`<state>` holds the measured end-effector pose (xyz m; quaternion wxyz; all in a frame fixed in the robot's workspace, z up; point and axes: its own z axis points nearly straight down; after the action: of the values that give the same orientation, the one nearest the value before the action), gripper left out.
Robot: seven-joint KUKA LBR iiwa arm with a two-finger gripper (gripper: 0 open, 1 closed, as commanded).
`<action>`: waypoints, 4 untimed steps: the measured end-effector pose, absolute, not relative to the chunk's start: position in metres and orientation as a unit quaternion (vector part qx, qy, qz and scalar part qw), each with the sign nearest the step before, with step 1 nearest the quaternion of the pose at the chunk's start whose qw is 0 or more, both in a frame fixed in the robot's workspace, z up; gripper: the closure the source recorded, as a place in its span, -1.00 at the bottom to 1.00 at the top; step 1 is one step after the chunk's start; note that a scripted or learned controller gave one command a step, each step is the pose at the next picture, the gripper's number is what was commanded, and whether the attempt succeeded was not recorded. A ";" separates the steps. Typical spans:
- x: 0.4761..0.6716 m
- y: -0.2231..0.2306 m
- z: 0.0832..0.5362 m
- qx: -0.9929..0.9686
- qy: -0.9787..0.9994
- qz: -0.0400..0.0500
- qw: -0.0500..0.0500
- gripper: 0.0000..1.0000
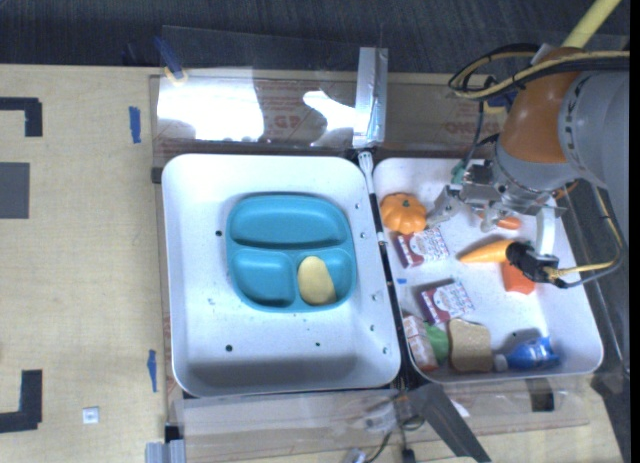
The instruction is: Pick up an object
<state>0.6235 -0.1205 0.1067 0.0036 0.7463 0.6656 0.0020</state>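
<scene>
**Ana:** While the arm (pixel 590 121) is reaching in from the right, where is its gripper (pixel 484 207) hanging?

**Ben:** It is hanging over the far part of the right bin (pixel 572 323), between the pumpkin (pixel 404 213) and the carrot (pixel 488 249). The wrist is covering much of it from this angle.

**Ana:** Is the claw grasping anything?

**Ben:** I cannot tell whether it is released or clenched, because the metal parts are blurring together. An orange scrap (pixel 508 221) is peeking out just beside it, too small to name.

**Ana:** So where are the things for picking lying?

**Ben:** The carrot is lying just in front of the gripper, with its tip pointing left. An orange-red block (pixel 519 283) is sitting at its thick end, partly hidden. A printed packet (pixel 432 245) is lying just beside the pumpkin, and a second packet (pixel 447 301) is lying nearer the front.

**Ana:** And along the front wall?

**Ben:** A tan block (pixel 468 344), a green thing (pixel 437 338) and a blue thing (pixel 531 354) are crowding together there. Their shapes are proving hard to make out.

**Ana:** What is the left bin (pixel 200 336) holding?

**Ben:** It is holding a blue divided tray (pixel 268 221), and a yellow lump (pixel 316 279) is resting in the tray's near right compartment.
</scene>
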 end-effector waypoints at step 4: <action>0.660 -0.151 0.084 0.632 0.775 -0.009 -0.009 -1.00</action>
<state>0.6603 -0.1507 0.0838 -0.0093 0.6317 0.7751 -0.0087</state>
